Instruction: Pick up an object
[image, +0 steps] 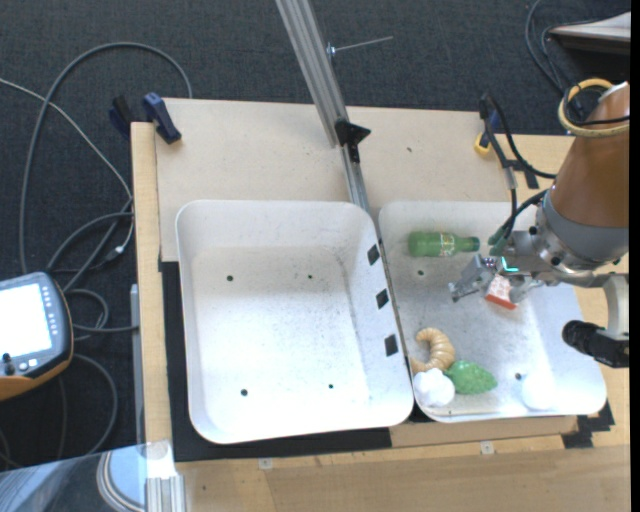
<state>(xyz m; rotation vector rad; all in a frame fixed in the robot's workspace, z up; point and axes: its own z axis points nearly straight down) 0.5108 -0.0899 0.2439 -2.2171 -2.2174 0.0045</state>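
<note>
My gripper (489, 284) hangs over the middle of the right bin (560, 405), below the arm's grey wrist and orange band. A small red and white object (501, 294) sits right under it, partly covered by the gripper body. I cannot tell whether it is held or lying on the bin floor. A green bottle (441, 243) lies on its side at the bin's far left, a short way up-left of the gripper.
At the right bin's near edge lie a tan curled piece (437, 347), a white ball (433, 388), a green lump (471, 378) and a pale white object (541, 390). The left bin (200, 240) adjoins across a raised divider. A metal pole (330, 80) slants over the back.
</note>
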